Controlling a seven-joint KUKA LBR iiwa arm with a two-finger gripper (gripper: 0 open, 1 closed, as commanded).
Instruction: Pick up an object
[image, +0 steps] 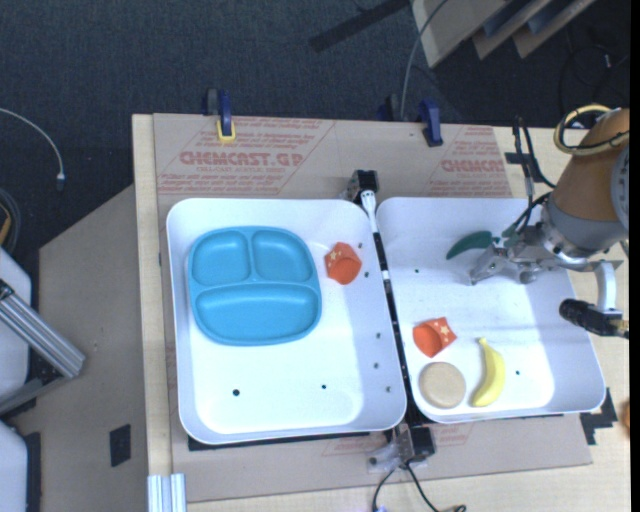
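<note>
Bench (300, 150): flat brown board printed with red lettering, clamped at its 12 o'clock edge, bearing both bins.
Left bin (290, 400): shallow, white, glossy plastic with rounded corners.
Right bin (560, 395): the same make, touching the left one along the middle seam.
Arm (592, 195): grey with an orange band, reaching in from 3 o'clock over the right bin's 1 o'clock corner.
Blue tray (255, 285): smooth, three-compartment plastic plate with rounded edges, at about 10 o'clock in the left bin.
Gripper (500, 262): metal, low over the right bin floor at roughly 12 o'clock; whether its fingers are apart or together I cannot tell (too small and blurred at the tip).
Banana (489, 372): yellow, curved, smooth, at 5 o'clock in the right bin, just beside the disc.
Tan disc (443, 385): round, flat, matte (possibly a cookie or bun toy), at 6 o'clock in that bin.
Green piece (468, 243): dark, leaf-like, tapered, lying just at the gripper's 9 o'clock side; contact cannot be made out.
Red block (433, 336): angular, shiny, at 8 o'clock in the right bin.
Orange-red piece (343, 264): small, lumpy, at 2 o'clock in the left bin.
Progress: nothing looks lifted; every object lies on a bin floor. I judge the green piece the likely target, with the grasp and the lift left to do.
</note>
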